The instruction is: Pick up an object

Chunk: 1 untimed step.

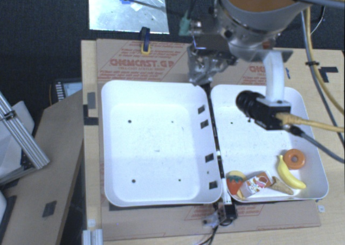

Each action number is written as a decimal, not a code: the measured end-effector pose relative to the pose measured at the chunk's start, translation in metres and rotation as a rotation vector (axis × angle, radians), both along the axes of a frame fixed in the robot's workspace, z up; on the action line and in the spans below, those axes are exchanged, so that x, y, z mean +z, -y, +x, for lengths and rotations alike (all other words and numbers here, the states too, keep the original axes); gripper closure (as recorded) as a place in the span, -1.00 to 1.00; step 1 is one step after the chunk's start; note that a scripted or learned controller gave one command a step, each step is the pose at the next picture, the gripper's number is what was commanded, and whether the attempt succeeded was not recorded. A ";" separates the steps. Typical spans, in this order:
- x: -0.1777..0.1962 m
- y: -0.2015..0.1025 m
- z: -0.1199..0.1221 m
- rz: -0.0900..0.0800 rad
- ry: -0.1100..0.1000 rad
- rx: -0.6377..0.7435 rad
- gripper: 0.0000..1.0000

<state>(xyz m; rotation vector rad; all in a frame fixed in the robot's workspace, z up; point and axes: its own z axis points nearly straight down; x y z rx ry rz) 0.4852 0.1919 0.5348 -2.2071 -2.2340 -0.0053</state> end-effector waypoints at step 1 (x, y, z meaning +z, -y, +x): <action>0.000 -0.045 0.001 -0.001 0.000 -0.004 1.00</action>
